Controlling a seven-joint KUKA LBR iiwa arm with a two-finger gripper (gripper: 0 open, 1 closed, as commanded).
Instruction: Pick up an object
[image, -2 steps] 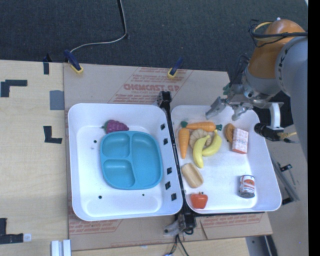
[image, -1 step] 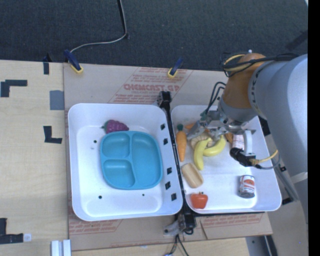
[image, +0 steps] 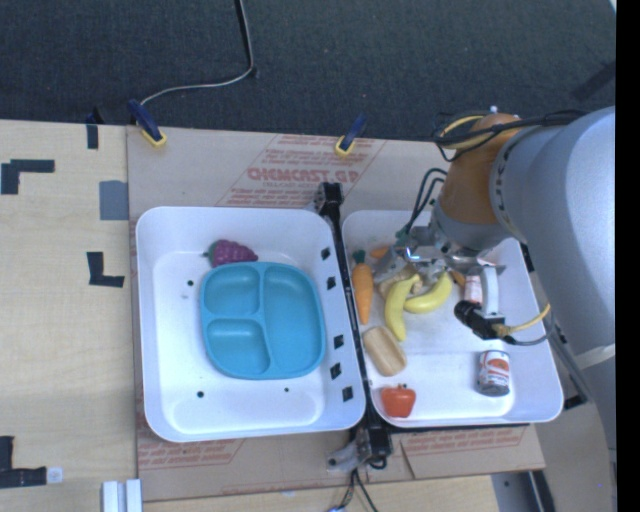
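Observation:
The right bin holds several toy foods. Yellow bananas lie near its middle, with an orange carrot at the left wall and a tan bread roll below them. A red tomato sits near the front rim, and a small can stands at the right. My gripper hangs low over the top of the bananas, under the orange wrist band. The fingers are lost among the cables and the fruit.
The left bin holds a blue divided plate with purple grapes at its far edge. A black clip divider runs between the bins. The grey arm covers the right side of the bench.

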